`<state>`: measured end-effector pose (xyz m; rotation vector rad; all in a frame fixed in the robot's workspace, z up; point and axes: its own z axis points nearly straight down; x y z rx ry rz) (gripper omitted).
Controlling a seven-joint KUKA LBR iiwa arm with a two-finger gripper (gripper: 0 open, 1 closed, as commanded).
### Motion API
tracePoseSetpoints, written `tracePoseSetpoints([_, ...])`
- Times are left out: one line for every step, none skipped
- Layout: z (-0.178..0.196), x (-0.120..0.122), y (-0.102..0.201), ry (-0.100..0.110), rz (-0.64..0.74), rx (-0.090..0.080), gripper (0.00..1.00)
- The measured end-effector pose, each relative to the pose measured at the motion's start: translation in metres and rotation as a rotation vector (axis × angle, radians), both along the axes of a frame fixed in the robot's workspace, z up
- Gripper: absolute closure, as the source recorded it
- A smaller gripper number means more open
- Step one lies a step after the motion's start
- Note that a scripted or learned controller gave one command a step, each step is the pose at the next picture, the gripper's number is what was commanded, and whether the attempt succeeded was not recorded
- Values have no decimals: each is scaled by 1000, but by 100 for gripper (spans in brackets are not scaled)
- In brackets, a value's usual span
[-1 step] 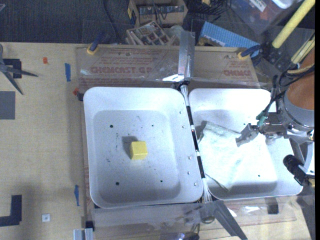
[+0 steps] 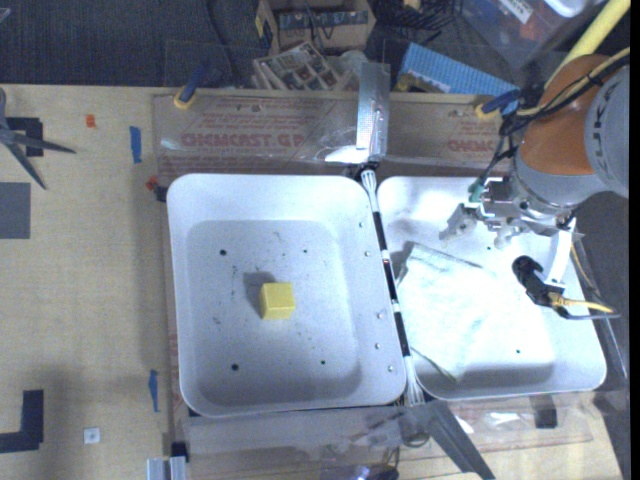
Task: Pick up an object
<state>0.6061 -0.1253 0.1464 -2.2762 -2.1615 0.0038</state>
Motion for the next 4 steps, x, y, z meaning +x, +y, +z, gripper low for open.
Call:
tracePoseSetpoints([-60,35,-24,-6,-299,-1,0])
tracePoseSetpoints([-51,37,-22,-6,-291,0,100])
tracePoseSetpoints([-5,21,-11,0,-295,-2,100])
tracePoseSetpoints([53,19,58,1,-630,-4,100])
